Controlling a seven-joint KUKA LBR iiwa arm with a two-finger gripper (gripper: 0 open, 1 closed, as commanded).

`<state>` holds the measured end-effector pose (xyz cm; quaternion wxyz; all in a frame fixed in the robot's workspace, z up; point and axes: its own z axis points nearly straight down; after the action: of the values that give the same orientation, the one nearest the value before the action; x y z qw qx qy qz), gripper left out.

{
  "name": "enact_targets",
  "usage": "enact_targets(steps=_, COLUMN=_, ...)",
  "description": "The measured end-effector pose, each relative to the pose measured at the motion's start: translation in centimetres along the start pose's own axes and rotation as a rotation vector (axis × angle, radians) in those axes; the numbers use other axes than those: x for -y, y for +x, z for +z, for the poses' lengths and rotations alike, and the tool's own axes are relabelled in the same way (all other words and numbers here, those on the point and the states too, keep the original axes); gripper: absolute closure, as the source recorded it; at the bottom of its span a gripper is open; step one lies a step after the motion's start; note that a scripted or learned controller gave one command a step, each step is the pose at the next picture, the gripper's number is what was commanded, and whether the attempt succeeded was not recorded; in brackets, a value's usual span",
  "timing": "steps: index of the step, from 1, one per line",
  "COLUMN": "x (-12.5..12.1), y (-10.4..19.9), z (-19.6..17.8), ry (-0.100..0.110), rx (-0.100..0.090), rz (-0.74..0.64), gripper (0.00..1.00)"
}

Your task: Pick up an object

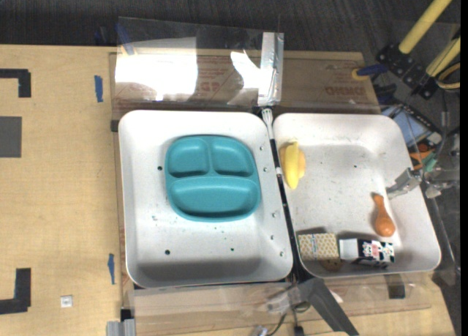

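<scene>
From the camera view, your main risk is crowding at the right bin's (344,126) near edge. The orange toy (382,217) lies close to the right wall, so a descent there could clip the rim or push the piece against the wall instead of closing round it. Its rounded, tapering shape also looks likely to squirt sideways. The cow-print carton (376,251) and the speckled block (318,245) sit side by side against the front wall, so a grasp aimed at one may nudge or snag the other. The banana (292,164) lies right by the dividing wall and leaves little room on that side. The teal divided plate (213,177) in the left bin (139,239) looks too wide and flat for an easy pinch. The gripper (408,182) sits at the right bin's far right edge, just above the orange toy and apart from it. The arm comes in low from the right. You cannot tell whether it is open or closed, and nothing shows in its grasp.
</scene>
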<state>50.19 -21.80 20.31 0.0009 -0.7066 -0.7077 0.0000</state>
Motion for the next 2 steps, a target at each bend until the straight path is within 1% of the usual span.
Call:
enact_targets(steps=1, x=2.5, y=1.7, z=10.2, ry=0.008, rx=-0.002, rz=-0.031, gripper=0.0)
enact_targets(steps=2, x=2.2, y=1.6, z=8.8, ry=-0.003, rx=0.002, rz=-0.031, gripper=1.0)
